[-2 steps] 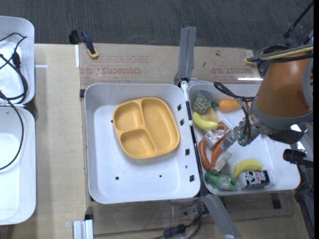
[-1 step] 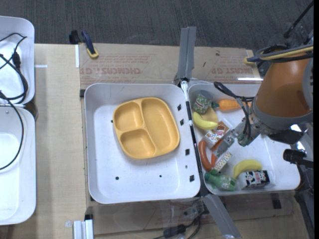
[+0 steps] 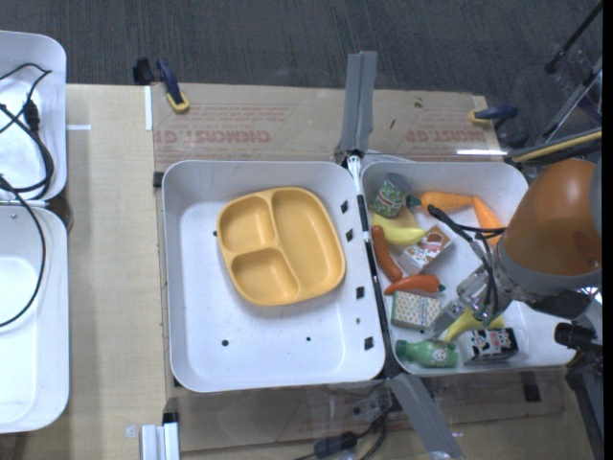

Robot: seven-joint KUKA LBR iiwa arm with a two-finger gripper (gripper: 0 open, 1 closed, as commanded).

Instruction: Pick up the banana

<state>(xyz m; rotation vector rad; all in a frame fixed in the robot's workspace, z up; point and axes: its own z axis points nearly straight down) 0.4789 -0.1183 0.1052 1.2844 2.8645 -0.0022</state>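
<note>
The yellow banana (image 3: 400,230) lies in the upper left part of the right bin (image 3: 536,357), between a green can (image 3: 390,197) and a small carton (image 3: 427,249). My gripper (image 3: 466,307) hangs low over the bin's lower middle, well to the banana's lower right and apart from it. Right under the gripper lies another yellow piece (image 3: 467,325), mostly hidden by it; I cannot tell whether it is gripped. The orange band of the arm (image 3: 560,220) covers the bin's right side.
Also in the right bin are two orange carrots (image 3: 450,201), a red sausage (image 3: 386,254), a red pepper (image 3: 414,284), a patterned box (image 3: 417,310), a green bottle (image 3: 428,354) and a black-and-white box (image 3: 493,345). A yellow divided plate (image 3: 280,245) sits in the left bin (image 3: 192,333).
</note>
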